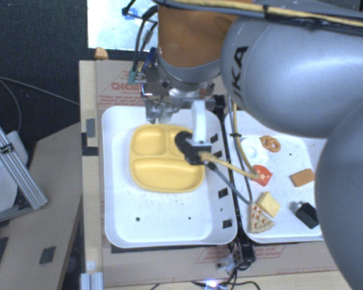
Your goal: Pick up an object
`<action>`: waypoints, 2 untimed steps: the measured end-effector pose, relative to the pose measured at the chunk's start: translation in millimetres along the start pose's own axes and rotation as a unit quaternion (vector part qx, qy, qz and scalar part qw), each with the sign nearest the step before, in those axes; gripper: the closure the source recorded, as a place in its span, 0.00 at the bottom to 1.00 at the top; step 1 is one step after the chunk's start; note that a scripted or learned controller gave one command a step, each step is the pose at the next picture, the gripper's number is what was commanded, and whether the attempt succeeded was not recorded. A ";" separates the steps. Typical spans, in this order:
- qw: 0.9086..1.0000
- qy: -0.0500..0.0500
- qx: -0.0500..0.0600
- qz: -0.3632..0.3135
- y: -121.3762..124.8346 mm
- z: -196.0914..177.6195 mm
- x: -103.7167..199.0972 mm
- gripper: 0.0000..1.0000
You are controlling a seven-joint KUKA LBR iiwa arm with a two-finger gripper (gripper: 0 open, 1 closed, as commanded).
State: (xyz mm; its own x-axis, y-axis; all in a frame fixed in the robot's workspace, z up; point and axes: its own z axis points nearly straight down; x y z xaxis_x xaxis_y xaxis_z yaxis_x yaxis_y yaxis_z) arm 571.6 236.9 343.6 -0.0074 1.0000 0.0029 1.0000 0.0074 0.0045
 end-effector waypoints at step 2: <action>1.000 0.000 0.001 -0.001 -59.8 -25.6 -1.2 1.00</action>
